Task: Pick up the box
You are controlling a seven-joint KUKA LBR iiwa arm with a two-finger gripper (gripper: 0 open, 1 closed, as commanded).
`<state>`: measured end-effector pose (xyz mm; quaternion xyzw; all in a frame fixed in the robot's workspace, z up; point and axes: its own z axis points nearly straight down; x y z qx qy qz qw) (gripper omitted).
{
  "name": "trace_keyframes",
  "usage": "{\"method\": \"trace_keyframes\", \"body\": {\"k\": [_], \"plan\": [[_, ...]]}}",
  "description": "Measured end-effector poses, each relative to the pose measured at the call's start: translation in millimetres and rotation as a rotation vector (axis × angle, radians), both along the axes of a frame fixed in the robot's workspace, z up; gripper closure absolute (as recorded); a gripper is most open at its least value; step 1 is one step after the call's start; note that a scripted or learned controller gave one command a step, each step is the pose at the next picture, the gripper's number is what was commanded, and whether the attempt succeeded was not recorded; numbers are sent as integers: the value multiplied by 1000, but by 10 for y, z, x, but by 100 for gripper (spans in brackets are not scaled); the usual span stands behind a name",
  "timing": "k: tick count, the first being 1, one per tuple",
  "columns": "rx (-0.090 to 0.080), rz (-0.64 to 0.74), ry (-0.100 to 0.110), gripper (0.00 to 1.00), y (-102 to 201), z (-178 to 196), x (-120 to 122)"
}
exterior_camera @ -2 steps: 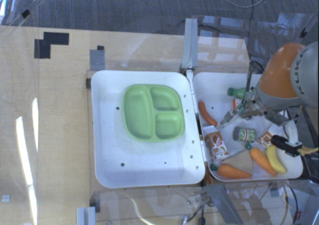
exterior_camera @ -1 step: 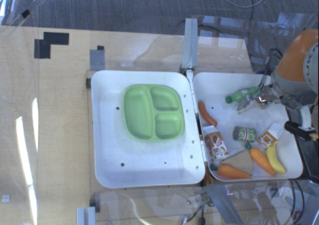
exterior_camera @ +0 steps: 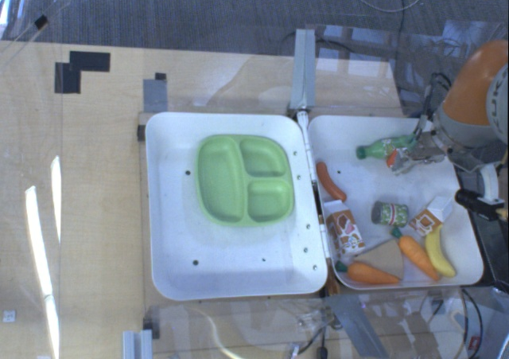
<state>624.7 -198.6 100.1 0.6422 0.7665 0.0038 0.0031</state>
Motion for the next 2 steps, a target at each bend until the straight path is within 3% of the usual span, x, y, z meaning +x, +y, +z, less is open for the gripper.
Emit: {"method": "trace_keyframes", "body": {"k": [1, 2], "plan": [[0, 0, -1, 0, 1, 4, 5], [3, -50, 40, 0, -75, -104, 400]]}}
